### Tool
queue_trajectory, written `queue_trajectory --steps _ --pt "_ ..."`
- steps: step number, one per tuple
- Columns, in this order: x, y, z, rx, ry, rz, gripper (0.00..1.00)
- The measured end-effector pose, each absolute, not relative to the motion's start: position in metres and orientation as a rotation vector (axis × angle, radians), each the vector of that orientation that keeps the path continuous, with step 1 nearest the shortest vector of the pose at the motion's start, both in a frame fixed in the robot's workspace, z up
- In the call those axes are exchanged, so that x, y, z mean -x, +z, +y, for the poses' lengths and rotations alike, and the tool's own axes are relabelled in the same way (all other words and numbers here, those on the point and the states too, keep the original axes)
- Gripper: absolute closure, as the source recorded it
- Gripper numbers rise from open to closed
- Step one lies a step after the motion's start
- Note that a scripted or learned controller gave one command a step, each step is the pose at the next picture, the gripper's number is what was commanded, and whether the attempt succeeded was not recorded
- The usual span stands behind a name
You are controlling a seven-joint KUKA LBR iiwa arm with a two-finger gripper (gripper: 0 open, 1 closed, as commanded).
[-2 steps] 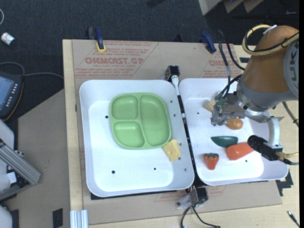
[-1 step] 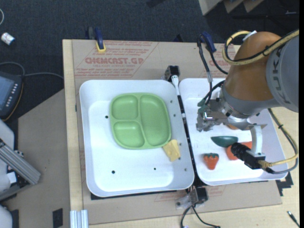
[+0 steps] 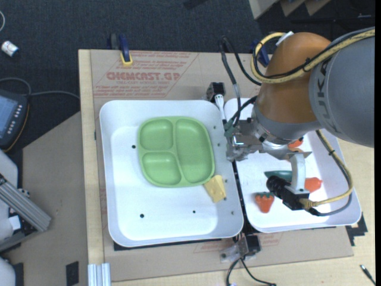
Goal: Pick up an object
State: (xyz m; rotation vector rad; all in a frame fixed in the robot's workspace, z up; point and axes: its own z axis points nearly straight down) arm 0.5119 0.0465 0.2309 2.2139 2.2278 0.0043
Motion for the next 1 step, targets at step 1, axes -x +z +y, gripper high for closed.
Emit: queue_trajectory --steps 1 --pt "-0.5083 0.2167 0.0904 -2.219 -0.003 2.229 1.0"
